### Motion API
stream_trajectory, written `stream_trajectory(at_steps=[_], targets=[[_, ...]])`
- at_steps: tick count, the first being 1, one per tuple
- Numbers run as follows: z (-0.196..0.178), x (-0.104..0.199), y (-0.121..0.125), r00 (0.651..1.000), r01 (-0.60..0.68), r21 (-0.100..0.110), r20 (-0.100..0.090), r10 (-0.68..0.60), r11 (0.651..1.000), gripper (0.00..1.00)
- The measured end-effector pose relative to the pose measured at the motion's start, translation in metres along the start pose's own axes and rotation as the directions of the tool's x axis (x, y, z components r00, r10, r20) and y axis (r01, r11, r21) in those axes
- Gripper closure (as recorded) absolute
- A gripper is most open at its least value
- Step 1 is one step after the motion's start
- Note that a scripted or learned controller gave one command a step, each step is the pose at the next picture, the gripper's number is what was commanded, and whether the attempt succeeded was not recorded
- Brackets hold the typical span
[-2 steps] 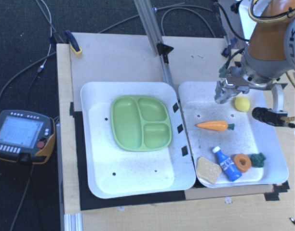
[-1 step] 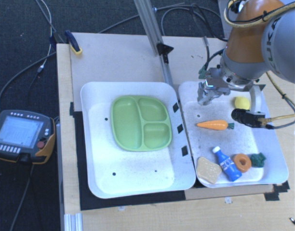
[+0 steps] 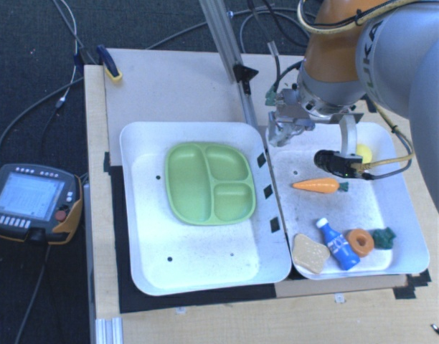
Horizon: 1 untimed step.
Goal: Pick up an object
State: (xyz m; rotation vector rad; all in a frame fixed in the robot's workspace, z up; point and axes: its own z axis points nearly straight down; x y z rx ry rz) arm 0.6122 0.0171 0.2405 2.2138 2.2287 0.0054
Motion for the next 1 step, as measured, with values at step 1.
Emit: stream_trajectory(at_steps=[1], targets=[[-0.0061,0.0566,0.0081,1.0,-0.001,0.0,0.0,0.001,1.0,1.0]])
